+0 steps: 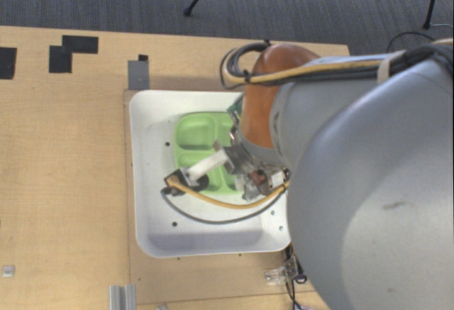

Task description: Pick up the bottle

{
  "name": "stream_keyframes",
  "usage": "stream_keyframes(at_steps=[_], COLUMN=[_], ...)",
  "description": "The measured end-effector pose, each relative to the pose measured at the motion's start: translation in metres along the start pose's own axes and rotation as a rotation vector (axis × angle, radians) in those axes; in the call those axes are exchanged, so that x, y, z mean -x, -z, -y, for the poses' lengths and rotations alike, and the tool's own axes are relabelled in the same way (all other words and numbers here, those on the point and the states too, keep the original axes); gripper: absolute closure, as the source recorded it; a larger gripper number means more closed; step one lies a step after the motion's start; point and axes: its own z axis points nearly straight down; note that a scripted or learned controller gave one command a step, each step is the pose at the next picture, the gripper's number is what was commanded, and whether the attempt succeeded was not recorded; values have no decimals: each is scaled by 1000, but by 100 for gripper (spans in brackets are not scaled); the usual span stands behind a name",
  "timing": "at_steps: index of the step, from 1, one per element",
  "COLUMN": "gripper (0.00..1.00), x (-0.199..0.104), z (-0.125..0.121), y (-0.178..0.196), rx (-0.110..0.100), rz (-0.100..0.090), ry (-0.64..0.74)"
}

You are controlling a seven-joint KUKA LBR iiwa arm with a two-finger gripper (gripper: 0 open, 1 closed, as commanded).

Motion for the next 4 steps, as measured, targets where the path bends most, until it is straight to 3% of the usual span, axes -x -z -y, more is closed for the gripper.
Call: stream_keyframes(at_steps=[1,2,3,4], gripper=[100,100,100,100], x=[-30,-24,-22,15], z=[65,44,15,-32], y=[44,198,307,205], rx=[0,2,2,2], rz=[-1,-4,-4,1], ry=[34,0,83,178])
